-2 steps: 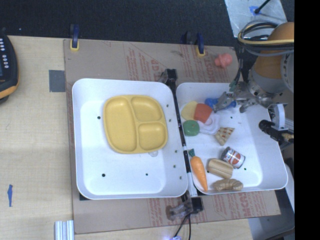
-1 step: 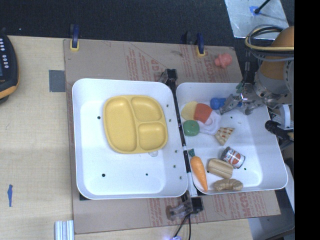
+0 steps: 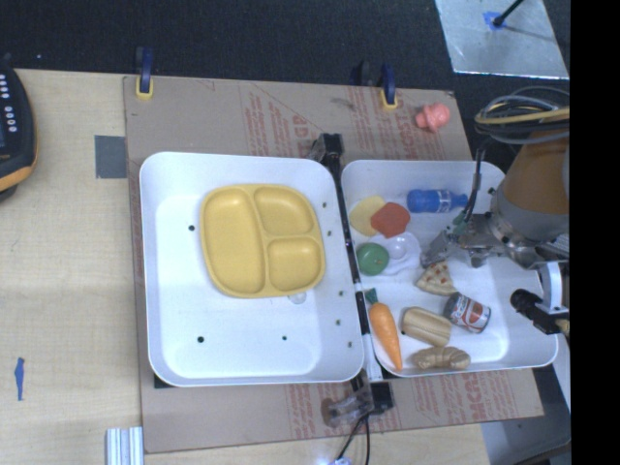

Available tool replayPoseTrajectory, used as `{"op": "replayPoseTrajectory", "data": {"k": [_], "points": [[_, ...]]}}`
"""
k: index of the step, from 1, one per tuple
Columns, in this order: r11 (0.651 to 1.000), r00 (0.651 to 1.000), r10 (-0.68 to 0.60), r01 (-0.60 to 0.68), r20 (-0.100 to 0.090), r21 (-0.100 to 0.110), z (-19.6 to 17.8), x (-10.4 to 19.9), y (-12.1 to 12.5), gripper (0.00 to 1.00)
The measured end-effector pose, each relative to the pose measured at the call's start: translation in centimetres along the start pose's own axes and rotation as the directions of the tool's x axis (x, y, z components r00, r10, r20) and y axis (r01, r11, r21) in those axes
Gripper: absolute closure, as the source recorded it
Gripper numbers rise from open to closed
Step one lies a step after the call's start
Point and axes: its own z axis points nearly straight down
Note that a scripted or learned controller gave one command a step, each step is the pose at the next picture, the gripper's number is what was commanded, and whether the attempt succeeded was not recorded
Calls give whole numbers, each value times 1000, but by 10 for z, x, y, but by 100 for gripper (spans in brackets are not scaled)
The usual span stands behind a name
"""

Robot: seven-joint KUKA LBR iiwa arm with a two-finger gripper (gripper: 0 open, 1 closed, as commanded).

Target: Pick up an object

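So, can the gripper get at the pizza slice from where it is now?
Probably yes. The gripper hangs just above the pizza slice, and nothing lies over it; the small can sits close beside it.

cam: single, fixed overhead | faced down at a slant on the left bin [image 3: 165, 260] | range: moderate | arm [image 3: 533, 187] entered right of it

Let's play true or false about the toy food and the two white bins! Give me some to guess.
1. The yellow plate lies in the left bin. True.
2. The carrot lies on the yellow plate. False: it lies in the right bin.
3. The blue bottle lies in the right bin. True.
4. The pink toy lies inside a bin. False: it rests on the cardboard beyond the bins.
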Motion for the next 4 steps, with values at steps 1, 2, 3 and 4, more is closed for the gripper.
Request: {"op": "replayPoseTrajectory", "data": {"k": [1, 2, 3, 4], "points": [[1000, 1000, -12, 12, 1, -6, -1, 87, 83, 0], [1000, 1000, -2, 2, 0, 12, 1, 81, 88, 0], [1000, 1000, 2, -2, 3, 0, 0, 34, 90, 0], [1000, 1000, 0, 0, 1, 1, -11, 34, -12, 0]]}}
